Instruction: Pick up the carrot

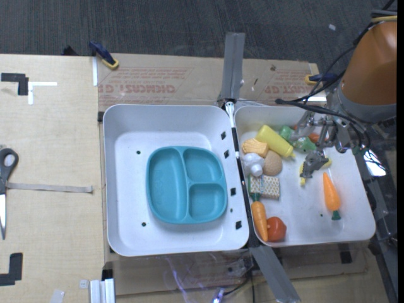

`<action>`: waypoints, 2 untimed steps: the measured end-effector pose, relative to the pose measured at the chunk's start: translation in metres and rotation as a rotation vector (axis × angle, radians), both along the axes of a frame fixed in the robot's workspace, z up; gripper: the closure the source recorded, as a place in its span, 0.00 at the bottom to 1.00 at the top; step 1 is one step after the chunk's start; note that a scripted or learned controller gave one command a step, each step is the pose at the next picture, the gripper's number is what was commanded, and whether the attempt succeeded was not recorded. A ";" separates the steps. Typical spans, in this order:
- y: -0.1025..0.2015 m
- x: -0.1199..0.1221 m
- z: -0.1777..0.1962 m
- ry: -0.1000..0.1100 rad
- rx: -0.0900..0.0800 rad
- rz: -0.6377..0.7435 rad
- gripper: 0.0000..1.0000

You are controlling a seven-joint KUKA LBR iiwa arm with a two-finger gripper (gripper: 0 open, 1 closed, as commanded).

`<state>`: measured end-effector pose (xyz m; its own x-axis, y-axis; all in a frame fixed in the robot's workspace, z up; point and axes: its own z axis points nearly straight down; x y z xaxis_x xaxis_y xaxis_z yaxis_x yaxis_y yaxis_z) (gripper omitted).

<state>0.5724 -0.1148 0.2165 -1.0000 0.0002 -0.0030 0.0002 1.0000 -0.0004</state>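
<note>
An orange carrot (331, 193) with a green stem end lies in the right bin (353, 232), near its right wall. A second orange carrot-like piece (259, 218) lies at the bin's front left, beside a red tomato (276, 228). My gripper (312, 165) hangs over the middle of the right bin, just up and left of the first carrot's tip and apart from it. No object shows in the gripper.
The right bin's left side also holds a yellow piece (275, 140), green pieces (291, 134), a tan bread-like piece (255, 147), a white bulb (253, 163) and a cracker (270, 186). A teal divided plate (187, 185) sits in the left bin (120, 169).
</note>
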 end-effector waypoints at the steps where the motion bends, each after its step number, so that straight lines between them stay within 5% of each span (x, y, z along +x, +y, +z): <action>1: -0.039 -0.017 -0.058 0.000 0.000 0.085 0.00; 2: -0.107 -0.053 -0.124 0.000 0.000 0.168 0.00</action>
